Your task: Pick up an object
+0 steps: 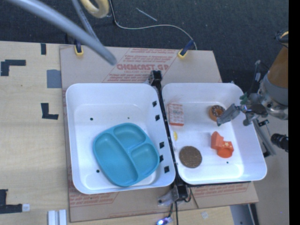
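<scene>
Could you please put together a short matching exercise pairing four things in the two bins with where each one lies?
Things:
1. blue divided tray
2. orange block
3. brown round disc
4. white and red packet

Places:
A. right bin, front, near the divider
B. left bin
C. right bin, back left, beside the divider
D. right bin, towards the right side, below the gripper

Pairs: 1-B, 2-D, 3-A, 4-C

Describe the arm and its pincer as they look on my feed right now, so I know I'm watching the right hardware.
The arm enters at the right edge: a grey body with an orange band above the wrist. Below the band sits a darker grey metal wrist block with thin black cables running along it. The pincer is grey metal, its long flat finger reaching out over the right bin. No markings are legible.
</scene>
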You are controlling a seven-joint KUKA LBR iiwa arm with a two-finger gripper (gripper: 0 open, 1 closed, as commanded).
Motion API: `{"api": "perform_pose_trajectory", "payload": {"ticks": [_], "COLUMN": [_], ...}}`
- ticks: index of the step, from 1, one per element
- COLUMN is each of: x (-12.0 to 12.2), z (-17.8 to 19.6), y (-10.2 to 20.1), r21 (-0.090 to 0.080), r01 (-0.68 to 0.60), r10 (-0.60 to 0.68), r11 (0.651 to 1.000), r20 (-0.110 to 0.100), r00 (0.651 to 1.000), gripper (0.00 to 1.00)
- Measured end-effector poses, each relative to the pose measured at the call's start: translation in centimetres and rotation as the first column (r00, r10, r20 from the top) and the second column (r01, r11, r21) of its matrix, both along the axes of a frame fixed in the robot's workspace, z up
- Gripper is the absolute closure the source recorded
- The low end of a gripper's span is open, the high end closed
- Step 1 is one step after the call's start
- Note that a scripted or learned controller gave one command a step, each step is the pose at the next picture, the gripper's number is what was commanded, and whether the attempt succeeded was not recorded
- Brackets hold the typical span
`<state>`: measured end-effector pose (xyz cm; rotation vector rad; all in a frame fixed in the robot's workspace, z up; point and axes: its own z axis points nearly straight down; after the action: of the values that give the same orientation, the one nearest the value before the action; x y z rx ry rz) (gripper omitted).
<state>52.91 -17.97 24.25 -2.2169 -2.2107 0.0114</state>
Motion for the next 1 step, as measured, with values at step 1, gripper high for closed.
{"api": "perform_pose_trajectory", "payload": {"ticks": [1], "x": [0.24], "z": [0.61], "y": [0.04], "r21": [-0.003], "r01": [-0.004], "r10": [0.004], "r11": [1.0], "r20": [0.011], "r00": [1.0], "gripper": [0.0]}}
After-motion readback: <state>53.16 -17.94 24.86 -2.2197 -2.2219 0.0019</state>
